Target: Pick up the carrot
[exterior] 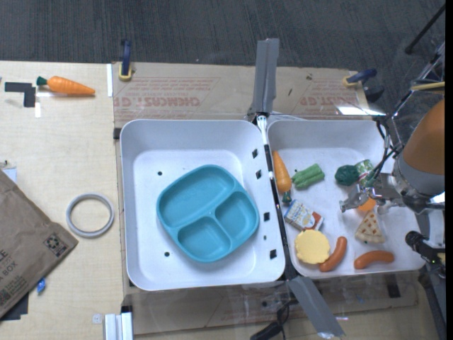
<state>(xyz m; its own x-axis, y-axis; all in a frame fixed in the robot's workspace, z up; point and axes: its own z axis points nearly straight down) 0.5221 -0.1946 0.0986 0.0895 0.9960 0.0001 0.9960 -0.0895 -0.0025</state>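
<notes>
Against the left wall of the right bin (322, 134): carrot (282, 172), lying along that wall, just beside a green vegetable (308, 176). Over the same bin's right side, well apart from the carrot: gripper (363, 198), hanging above a small orange piece (366, 206) and near a pizza slice (369, 228); open or clenched, impossible to tell. Close by, broccoli (346, 174) and two sausages (333, 254). Inside the left bin (141, 183), a blue divided plate (207, 212). Out on the bench's far left corner, a second carrot (65, 86).
</notes>
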